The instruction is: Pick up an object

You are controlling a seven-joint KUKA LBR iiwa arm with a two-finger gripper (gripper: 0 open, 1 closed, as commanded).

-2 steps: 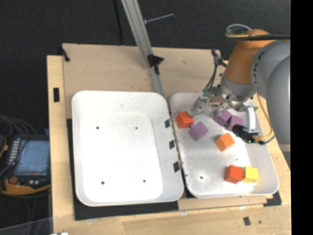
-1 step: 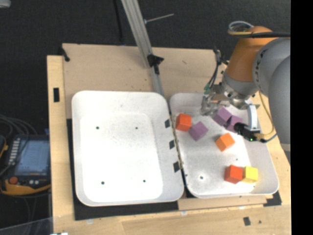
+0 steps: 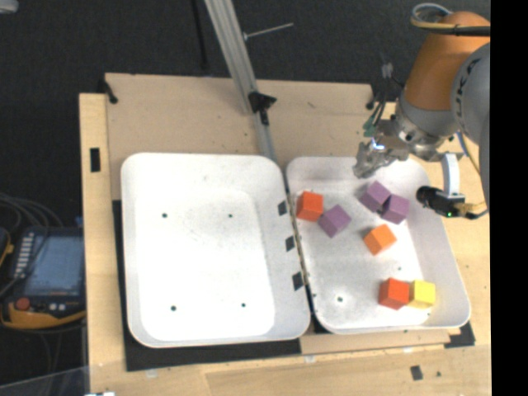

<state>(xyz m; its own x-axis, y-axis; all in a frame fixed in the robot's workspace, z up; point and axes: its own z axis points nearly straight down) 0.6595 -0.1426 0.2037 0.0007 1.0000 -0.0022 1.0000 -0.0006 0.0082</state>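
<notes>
- The purple block (image 3: 376, 194) is sitting near the right bin's (image 3: 441, 254) far edge, touching a second purple block (image 3: 396, 209) — likely light, stiff, smooth, so its free flat sides are offering the best hold.
- The gripper (image 3: 365, 168) is hovering just above it; whether it is open or closed, I cannot tell.

bench (image 3: 190, 110): pale wood | bearing two white bins touching side by side | right bin (image 3: 433, 246) under gripper (image 3: 367, 169) | left bin (image 3: 136, 246) well left of jaws
</notes>
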